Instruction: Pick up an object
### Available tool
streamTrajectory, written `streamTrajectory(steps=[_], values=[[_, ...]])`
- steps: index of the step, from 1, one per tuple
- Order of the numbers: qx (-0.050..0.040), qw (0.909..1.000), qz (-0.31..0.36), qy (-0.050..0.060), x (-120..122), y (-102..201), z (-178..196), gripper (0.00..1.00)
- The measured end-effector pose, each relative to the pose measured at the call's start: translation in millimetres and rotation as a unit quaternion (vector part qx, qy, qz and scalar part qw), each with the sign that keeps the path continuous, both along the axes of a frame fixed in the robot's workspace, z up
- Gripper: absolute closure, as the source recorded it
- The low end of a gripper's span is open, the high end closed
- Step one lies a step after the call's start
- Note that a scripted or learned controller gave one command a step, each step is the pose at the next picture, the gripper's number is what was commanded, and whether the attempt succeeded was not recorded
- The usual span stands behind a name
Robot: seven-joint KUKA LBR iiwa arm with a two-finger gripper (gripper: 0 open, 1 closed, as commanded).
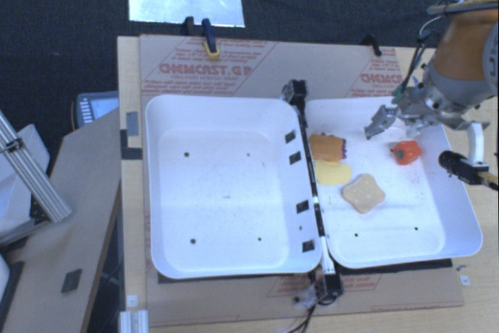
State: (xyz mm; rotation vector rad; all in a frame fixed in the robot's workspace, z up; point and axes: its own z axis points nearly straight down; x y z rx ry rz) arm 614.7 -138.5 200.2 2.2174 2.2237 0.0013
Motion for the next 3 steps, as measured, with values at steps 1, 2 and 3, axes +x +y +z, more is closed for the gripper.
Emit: streamTrajectory(steps=[1, 2, 3], values=[[0.0011, 1.0, 0.004, -0.002, 57, 67, -16, 0.0], [0.0014, 1.0, 0.003, -0.001, -19, 108, 35, 0.0], [0.0005, 1.0, 0.002, -0.001, -17, 106, 43, 1.0]])
